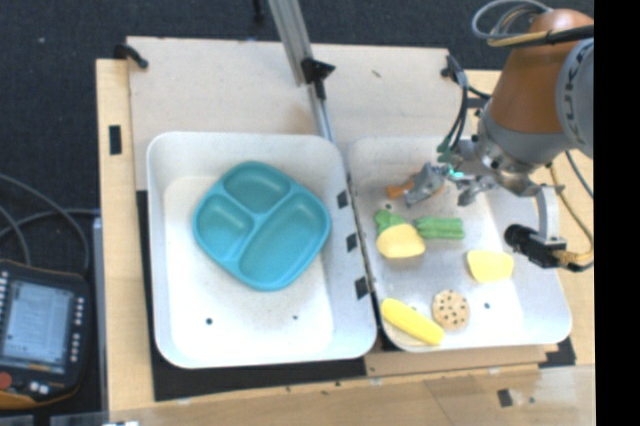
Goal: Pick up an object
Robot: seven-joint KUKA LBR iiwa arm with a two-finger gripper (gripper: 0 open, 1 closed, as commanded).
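Small orange object (399,189) lies in the right shallow white bin (545,314), near that bin's far left corner, just beside the tip of the two-finger gripper (428,182). The gripper hangs low over the far part of this bin; whether it is apart or together cannot be told, and nothing can be seen clamped in it. Toward the bin's middle lie a green elongated piece (441,228) and a rounded yellow piece (399,242), touching each other. A yellow wedge (490,265) sits nearer the right side. By the near edge lie a round brown-dotted biscuit (451,310) and a long yellow piece (412,322). The left shallow white bin (180,314) holds a turquoise plastic divided plate (262,225) at its middle.
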